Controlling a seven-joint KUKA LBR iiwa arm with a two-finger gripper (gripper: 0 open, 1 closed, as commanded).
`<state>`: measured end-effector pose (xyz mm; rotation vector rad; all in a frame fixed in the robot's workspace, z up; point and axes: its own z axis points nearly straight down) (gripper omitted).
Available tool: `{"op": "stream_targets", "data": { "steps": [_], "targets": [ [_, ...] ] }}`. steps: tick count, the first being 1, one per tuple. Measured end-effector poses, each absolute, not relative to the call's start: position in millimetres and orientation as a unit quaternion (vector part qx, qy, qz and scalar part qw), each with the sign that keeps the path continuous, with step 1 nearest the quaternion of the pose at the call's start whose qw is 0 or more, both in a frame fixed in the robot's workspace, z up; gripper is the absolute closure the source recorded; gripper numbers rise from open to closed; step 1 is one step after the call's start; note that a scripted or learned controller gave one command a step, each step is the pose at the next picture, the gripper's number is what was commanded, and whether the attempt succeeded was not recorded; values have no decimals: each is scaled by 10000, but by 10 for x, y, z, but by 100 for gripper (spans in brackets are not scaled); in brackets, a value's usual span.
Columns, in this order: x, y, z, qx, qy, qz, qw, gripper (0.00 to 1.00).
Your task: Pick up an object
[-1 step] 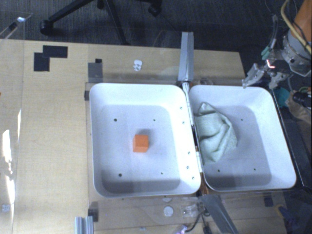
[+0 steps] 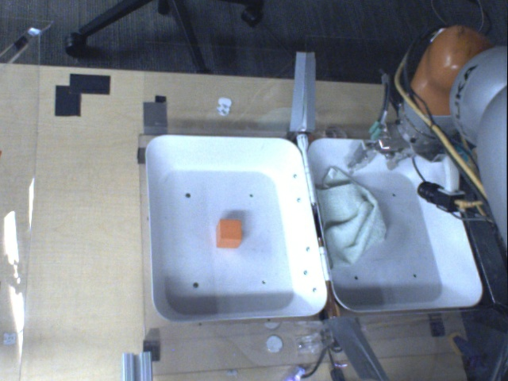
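- small orange cube (image 2: pixel 229 233): plain, flat orange
- crumpled cloth (image 2: pixel 352 217): pale grey-white
- two shallow plastic bins (image 2: pixel 159 213): white
- wooden worktop (image 2: pixel 79 236): light tan, black tape patches (image 2: pixel 79 92)
- robot arm (image 2: pixel 476 94): grey, orange band

Rough cloth rag (image 2: pixel 353 219), matt bin (image 2: pixel 171 181)

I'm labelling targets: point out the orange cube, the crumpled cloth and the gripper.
orange cube (image 2: pixel 229 233): camera view, its top face.
crumpled cloth (image 2: pixel 350 214): camera view, middle of its folds.
gripper (image 2: pixel 367 154): camera view, between its fingertips.

A small orange cube (image 2: pixel 229 233) sits flat mid-floor in the left bin; a crumpled pale cloth (image 2: pixel 351 215) lies against the right bin's left wall.
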<state>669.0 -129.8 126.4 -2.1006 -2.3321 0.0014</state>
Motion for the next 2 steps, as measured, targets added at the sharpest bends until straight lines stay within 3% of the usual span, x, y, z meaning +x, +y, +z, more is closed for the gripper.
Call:
{"op": "stream_targets", "data": {
  "steps": [1, 2],
  "targets": [
    [6710, -1281, 1358, -6675, -7446, -4, 6, 100],
    [6704, -1053, 2232, -6783, -7348, -9, -9, 100]
  ]
}}
